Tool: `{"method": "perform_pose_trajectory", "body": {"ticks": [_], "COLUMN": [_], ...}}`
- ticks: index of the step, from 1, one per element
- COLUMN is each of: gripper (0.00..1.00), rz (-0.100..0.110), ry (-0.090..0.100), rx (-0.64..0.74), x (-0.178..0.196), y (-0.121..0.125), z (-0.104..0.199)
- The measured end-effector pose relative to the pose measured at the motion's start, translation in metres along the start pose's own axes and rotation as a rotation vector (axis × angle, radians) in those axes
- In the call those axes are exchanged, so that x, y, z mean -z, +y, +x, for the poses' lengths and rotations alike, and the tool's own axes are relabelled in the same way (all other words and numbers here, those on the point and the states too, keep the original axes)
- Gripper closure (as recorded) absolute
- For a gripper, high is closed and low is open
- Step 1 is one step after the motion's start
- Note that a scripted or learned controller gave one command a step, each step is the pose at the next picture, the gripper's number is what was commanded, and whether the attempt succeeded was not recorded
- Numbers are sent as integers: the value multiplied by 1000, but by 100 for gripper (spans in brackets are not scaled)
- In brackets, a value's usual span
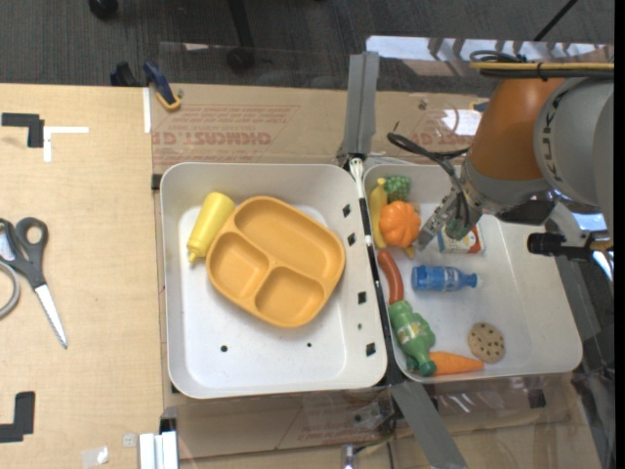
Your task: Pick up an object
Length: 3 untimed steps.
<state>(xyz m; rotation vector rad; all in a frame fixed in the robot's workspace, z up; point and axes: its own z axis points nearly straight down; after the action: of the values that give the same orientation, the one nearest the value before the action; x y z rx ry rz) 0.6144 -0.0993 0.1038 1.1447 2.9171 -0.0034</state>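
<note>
gripper (437,229): low in right bin (532,291), just right of orange pumpkin (398,225), over a small red-edged packet (463,241); finger spread cannot tell, no hold evident | blue bottle (442,279): just nearer than gripper, lying flat, long axis left-right, cap pointing right | cookie (485,341), carrot (454,363): near edge.

Claw (437,231) hovers beside orange pumpkin (398,224) in right bin (547,301).
</note>
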Motion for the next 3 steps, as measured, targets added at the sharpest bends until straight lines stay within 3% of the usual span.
{"method": "perform_pose_trajectory", "body": {"ticks": [1,2,3], "gripper": [100,100,100], "rz": [3,5,2], "ry": [6,6,4], "rx": [-281,-630,-357], "x": [88,88,156], "y": [20,104,103], "z": [44,76,35]}}
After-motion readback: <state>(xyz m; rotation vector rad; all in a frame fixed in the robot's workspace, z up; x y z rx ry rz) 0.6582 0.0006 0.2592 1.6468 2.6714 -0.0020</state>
